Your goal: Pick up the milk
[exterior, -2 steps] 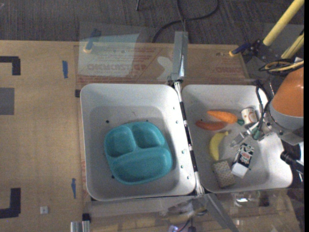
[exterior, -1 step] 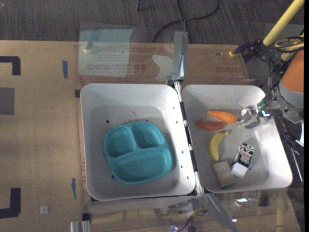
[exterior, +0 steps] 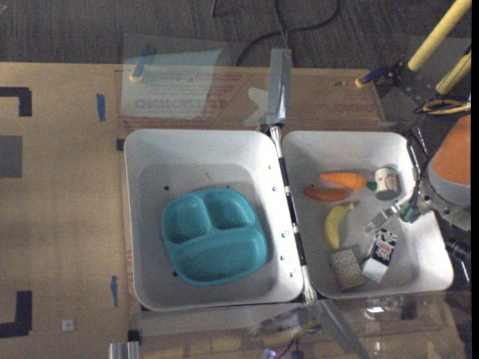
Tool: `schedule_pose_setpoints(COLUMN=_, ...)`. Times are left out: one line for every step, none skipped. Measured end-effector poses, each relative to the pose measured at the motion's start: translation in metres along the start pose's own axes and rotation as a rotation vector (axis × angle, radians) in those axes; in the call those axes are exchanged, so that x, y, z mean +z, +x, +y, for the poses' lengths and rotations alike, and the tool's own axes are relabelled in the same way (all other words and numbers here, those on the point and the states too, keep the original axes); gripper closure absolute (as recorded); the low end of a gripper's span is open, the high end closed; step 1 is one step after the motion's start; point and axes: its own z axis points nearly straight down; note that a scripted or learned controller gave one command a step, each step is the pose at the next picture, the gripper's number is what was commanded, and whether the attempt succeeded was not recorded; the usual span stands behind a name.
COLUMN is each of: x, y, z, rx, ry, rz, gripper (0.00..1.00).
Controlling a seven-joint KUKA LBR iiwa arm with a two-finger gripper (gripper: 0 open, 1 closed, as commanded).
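Right shallow white bin [exterior: 419,271] holds the targets; grey arm [exterior: 449,193] reaches in from the right. Small black-and-white milk carton [exterior: 382,251] lies near the front, just below the pincer [exterior: 383,219], untouched. Can't tell its opening. Approach step; next needs descent onto carton.

Both white bins [exterior: 202,152] appear to be moulded plastic with a smooth, faintly satin finish. The teal divided plate [exterior: 215,235] is smooth plastic with a soft sheen. The bench top [exterior: 60,223] looks like matt brown cardboard or fibreboard, marked with blue and black tape. A clear glossy sheet [exterior: 176,81] covers printed board. The milk carton [exterior: 382,254] has a printed paper-like surface. The gripper [exterior: 389,217] shows bare metal; the arm's orange band [exterior: 455,159] is smooth and matt.
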Motion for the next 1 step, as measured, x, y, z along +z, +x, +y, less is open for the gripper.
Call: schedule_pose_setpoints(x=-0.0397, y=0.0727, z=-0.0016, rx=-0.037, ry=0.014, rz=0.010, gripper=0.00)
